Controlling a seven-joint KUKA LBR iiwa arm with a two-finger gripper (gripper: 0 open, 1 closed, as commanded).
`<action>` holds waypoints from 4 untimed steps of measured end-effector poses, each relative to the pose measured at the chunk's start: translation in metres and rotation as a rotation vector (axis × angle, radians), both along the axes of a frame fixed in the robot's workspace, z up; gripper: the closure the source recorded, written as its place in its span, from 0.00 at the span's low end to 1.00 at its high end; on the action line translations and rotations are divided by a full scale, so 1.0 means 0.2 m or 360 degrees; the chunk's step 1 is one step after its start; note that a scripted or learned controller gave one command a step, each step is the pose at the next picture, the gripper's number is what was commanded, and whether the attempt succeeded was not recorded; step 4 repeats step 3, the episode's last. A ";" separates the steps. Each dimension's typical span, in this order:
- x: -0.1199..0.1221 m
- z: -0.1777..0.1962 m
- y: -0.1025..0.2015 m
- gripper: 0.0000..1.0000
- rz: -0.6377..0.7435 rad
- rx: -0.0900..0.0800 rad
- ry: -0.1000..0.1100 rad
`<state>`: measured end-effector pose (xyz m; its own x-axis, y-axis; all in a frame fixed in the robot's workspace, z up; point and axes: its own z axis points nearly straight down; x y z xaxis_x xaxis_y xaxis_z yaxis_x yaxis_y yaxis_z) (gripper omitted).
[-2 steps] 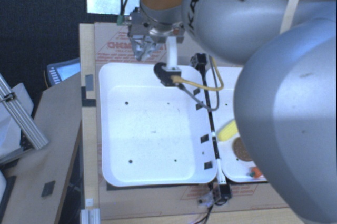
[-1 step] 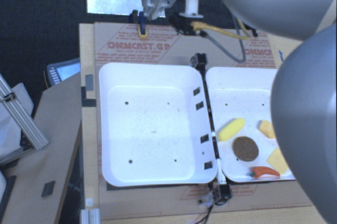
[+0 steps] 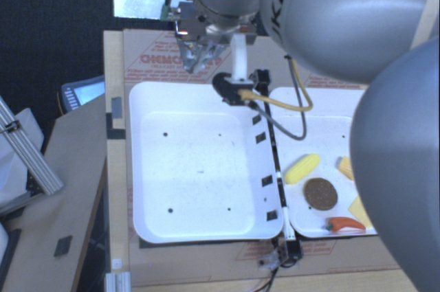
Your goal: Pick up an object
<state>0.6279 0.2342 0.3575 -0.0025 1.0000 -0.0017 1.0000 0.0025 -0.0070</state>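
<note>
The right bin (image 3: 323, 95) holds several small items: a yellow corn-shaped piece (image 3: 301, 168), a round brown disc (image 3: 320, 194), an orange carrot-like piece (image 3: 346, 224) with a green tip, and two yellow pieces (image 3: 346, 167) (image 3: 359, 209) partly hidden by the arm. My gripper (image 3: 199, 58) hangs over the cardboard just behind the far rim of the left bin (image 3: 137, 146), well away from those items. I see nothing in the gripper. The grey arm covers the right side of the view.
A yellow cable (image 3: 289, 105) and a black connector (image 3: 237, 88) hang from the wrist over the divide between the bins. Left of the bench lie a screen device (image 3: 81, 95) and an aluminium rail (image 3: 27, 153).
</note>
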 end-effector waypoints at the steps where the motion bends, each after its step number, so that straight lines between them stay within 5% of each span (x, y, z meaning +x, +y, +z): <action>1: 0.05 -0.01 0.00 1.00 -0.0001 0.0003 -0.0015; 2: 0.21 0.08 0.00 1.00 0.0000 0.0005 -0.0021; 4: 0.21 0.13 0.00 1.00 0.0007 0.0005 -0.0019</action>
